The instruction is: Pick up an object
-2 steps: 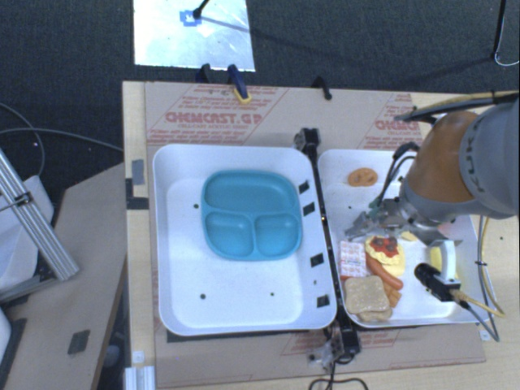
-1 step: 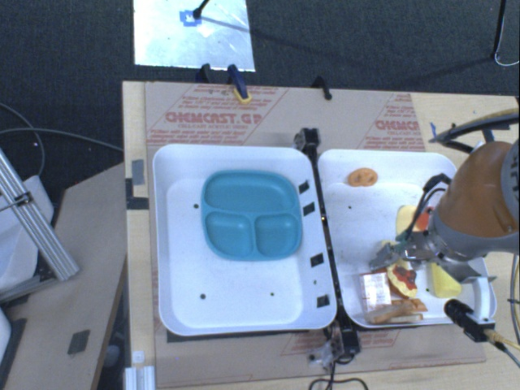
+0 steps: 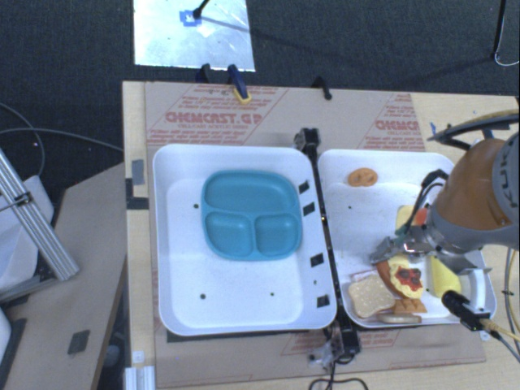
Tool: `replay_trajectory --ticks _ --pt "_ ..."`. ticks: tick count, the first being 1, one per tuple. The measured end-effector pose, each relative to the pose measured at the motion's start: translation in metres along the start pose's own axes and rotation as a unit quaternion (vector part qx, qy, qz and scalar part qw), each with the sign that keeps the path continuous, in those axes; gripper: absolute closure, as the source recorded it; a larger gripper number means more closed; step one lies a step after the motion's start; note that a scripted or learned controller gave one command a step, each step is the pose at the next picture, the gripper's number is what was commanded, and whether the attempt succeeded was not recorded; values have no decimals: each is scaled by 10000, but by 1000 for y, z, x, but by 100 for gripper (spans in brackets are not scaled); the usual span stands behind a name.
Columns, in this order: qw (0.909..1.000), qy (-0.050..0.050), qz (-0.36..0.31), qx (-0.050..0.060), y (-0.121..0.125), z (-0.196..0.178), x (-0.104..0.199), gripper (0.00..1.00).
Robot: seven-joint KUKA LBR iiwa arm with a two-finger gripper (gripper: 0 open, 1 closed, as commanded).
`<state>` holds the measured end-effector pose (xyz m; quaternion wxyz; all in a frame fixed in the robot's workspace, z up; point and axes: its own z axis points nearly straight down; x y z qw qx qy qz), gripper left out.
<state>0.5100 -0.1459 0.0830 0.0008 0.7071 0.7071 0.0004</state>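
Note:
The right white bin (image 3: 382,197) holds several toy foods. An orange cookie (image 3: 362,177) lies near its far edge. A slice of toast (image 3: 371,294) rests at the near edge, with a round yellow piece topped in red (image 3: 407,277) just right of it and a brown piece (image 3: 411,305) below that. A yellow item (image 3: 444,275) lies further right and another yellow piece (image 3: 404,215) sits mid-bin. My gripper (image 3: 392,252) hangs low just above the red-topped piece's upper left edge, the grey and orange arm covering the bin's right side.
The left white bin (image 3: 179,299) carries a blue three-compartment plate (image 3: 250,215). Black clips line the divider between the bins (image 3: 317,218). A shiny metal sheet (image 3: 193,23) lies beyond the bench, and an aluminium frame (image 3: 32,226) stands at the far left.

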Motion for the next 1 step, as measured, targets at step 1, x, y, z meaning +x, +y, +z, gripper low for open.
replay_trajectory --ticks 1 --pt "10000 -3 2 -16 1 -13 0 100"
